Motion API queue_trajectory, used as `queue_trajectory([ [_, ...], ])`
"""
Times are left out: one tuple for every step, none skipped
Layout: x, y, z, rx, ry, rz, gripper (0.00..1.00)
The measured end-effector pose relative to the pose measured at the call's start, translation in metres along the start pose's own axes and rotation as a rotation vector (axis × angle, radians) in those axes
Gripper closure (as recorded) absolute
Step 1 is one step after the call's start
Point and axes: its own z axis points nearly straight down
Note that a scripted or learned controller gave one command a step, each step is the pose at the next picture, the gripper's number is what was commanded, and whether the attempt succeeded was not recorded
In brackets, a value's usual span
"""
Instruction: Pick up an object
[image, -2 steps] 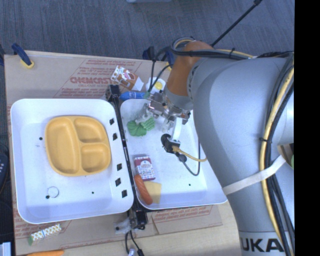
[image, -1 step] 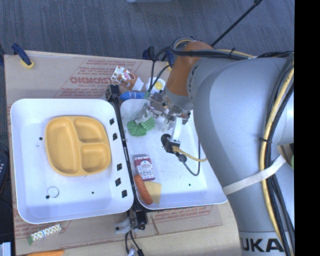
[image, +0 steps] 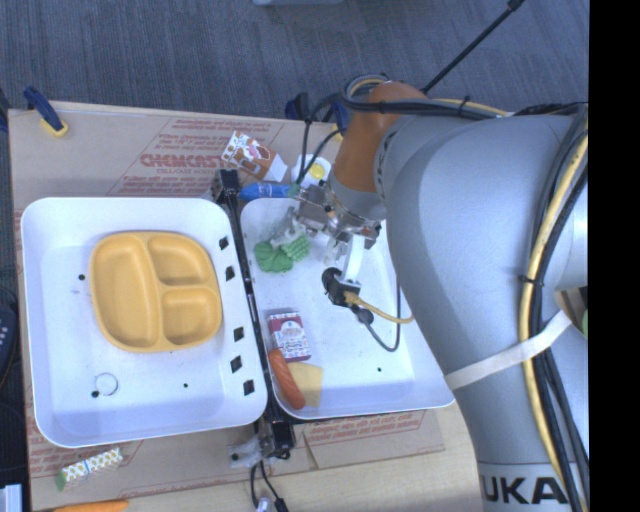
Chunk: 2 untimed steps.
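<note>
In the left bin (image: 40, 330) I see a yellow divided tray (image: 155, 290) lying flat, well left of the green toy (image: 275, 255), a small crumpled, leafy-looking piece in the right bin (image: 400, 385) near its far left corner. Nearer me than the green toy lie a red and white packet (image: 289, 335) and an orange and yellow piece (image: 297, 382). My gripper (image: 315, 225) hangs just right of the green toy; I cannot tell its opening.
</note>
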Motion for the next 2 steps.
queue_trajectory([
  [0.0000, 0.0000, 0.0000, 0.000, 0.000, 0.000, 0.00],
  [0.0000, 0.0000, 0.0000, 0.000, 0.000, 0.000, 0.00],
])
